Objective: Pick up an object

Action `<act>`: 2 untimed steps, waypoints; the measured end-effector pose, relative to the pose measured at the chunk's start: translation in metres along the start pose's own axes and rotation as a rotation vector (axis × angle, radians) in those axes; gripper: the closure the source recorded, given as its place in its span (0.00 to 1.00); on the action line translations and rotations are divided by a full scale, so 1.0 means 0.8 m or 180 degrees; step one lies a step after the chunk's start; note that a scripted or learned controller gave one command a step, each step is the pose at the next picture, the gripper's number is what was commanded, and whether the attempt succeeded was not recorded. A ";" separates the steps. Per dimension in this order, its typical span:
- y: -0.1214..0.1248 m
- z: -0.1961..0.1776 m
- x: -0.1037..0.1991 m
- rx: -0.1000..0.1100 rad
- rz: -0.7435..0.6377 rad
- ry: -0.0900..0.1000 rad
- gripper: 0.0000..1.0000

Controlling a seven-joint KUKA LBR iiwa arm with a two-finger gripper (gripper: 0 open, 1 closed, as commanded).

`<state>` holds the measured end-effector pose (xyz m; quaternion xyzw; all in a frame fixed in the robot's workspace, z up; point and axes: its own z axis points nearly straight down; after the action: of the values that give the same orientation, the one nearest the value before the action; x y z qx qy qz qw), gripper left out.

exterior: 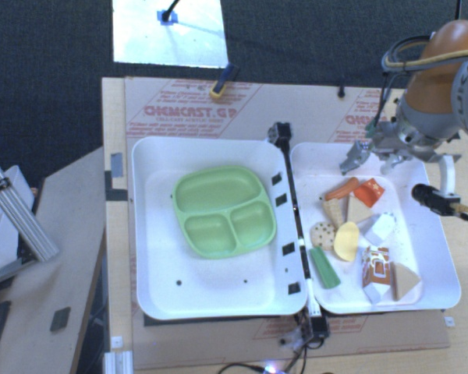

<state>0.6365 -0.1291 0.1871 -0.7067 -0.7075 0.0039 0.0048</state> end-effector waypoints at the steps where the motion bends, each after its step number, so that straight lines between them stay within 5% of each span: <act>1: 0.003 -0.011 0.000 -0.0044 -0.0007 -0.0005 0.00; 2: 0.009 0.065 -0.001 -0.0041 -0.0004 -0.0006 0.00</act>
<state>0.6430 -0.1298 0.1354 -0.7062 -0.7080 0.0000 -0.0005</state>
